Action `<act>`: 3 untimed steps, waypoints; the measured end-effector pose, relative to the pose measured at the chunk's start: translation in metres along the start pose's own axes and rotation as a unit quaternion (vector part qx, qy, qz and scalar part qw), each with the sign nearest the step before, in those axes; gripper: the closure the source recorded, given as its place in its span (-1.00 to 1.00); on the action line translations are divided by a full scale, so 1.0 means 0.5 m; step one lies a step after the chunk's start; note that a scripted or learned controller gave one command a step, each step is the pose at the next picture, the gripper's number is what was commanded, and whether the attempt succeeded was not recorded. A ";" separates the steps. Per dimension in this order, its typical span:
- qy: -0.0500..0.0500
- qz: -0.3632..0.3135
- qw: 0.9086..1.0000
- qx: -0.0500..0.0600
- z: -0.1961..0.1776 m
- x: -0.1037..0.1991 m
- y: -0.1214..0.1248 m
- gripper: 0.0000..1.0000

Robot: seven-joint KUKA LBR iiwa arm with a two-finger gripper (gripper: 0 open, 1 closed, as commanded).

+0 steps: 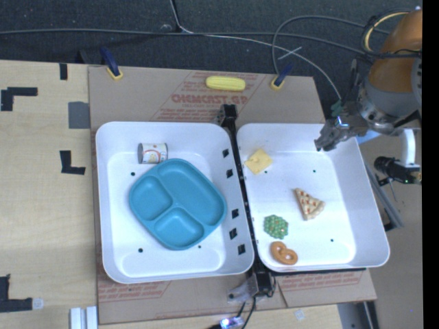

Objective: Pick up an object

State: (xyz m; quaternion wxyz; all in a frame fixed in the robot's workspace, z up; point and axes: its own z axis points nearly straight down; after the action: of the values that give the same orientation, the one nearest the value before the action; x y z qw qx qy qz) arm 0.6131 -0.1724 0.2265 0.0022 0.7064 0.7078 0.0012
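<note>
Could easily have closed on air, with the hand (pixel 324 141) parked at the upper right of the frame, above the top right corner of the right bin (pixel 357 184) and well apart from everything lying in it. Could also have clipped that bin's rim on a straight drop from so near the edge. Might have pushed the flat yellow wedge (pixel 258 162), at the bin's upper left beside the divider, into the wall rather than lifting it. Might have slipped off the triangular waffle piece (pixel 309 203) near the middle, which looked low and thin. Might have nudged the green lump (pixel 276 225) into the pretzel (pixel 283 253) just below it, lower left in the bin, and come away with neither.

Left no other likely picks beyond the small can (pixel 152 153) on its side and the blue divided plate (pixel 177 202), both over in the left bin (pixel 110 184), plus a yellow item (pixel 225 83) on the cardboard at top centre.

Reached in from the right edge of the frame, orange band (pixel 405 36) uppermost, wrist angled down and leftward toward the bin corner. Held nothing visible. Could not tell whether spread or pressed together: too dark and small against the rim.
</note>
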 end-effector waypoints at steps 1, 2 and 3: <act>0.000 0.000 1.000 0.000 -0.111 -0.006 0.022 1.00; 0.001 -0.001 1.000 0.003 -0.114 0.088 -0.009 1.00; 0.001 -0.002 1.000 0.003 -0.113 0.202 -0.034 1.00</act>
State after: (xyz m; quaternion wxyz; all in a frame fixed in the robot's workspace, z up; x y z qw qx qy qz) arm 0.5958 -0.0713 0.2830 -0.0005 0.7054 0.7089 -0.0003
